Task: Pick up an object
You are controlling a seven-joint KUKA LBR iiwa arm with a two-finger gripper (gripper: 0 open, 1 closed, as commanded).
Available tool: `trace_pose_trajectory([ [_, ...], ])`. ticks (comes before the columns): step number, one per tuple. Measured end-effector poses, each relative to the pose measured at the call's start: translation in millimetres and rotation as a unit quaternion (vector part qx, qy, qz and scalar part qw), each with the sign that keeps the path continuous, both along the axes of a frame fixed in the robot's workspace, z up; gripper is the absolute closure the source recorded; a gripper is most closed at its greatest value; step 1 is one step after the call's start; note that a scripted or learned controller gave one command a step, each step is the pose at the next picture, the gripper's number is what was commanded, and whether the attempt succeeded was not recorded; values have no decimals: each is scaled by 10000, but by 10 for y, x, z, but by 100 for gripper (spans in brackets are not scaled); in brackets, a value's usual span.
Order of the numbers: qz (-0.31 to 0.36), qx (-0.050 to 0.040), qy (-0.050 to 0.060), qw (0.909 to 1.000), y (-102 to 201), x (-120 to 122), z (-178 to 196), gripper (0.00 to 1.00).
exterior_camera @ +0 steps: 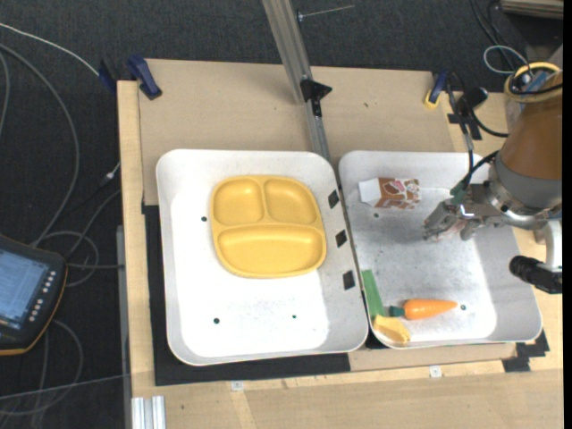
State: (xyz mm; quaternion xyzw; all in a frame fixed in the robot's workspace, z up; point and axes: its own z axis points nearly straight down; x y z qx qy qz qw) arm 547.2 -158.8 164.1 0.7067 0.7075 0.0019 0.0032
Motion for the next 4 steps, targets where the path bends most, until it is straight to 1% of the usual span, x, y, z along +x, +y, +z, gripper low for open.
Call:
trace_pose_trajectory([
  [1, -3, -2, 0, 10000, -67, -66, 537, 100],
  [2, 3, 4, 18, 10000, -64, -56, 618, 100],
  [3, 38, 20, 17, 10000, 566, 48, 673, 100],
  [4, 31, 27, 49, 10000, 1145, 34, 596, 100],
])
